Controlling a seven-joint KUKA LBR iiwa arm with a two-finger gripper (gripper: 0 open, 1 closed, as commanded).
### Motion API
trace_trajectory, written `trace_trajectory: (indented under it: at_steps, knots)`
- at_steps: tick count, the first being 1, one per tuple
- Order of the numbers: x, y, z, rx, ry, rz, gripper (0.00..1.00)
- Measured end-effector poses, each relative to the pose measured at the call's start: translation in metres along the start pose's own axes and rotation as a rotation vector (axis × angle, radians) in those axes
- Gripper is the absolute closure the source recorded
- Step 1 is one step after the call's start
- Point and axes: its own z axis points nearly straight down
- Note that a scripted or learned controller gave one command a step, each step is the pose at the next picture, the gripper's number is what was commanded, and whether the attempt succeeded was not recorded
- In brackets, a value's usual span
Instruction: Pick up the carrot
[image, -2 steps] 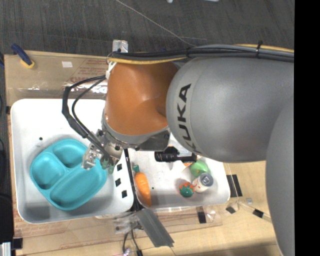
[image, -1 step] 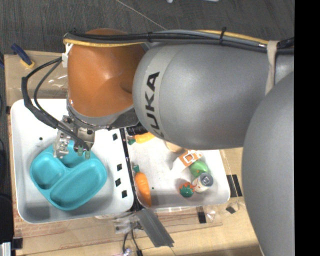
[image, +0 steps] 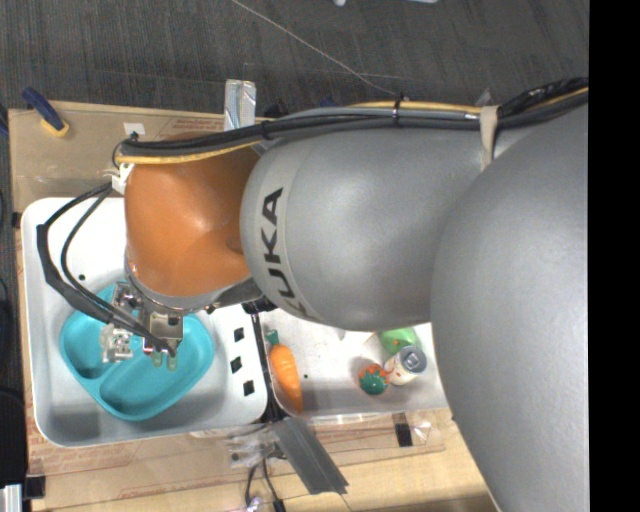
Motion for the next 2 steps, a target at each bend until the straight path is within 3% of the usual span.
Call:
trace_trajectory:
  at_steps: [1,2]
  knots:
    - [-0.027,0.005,0.04,0.001,0.002,-0.019,1.0]
    - [-0.078,-0.05,-0.037,-0.002,-0.009,-0.209,1.0]
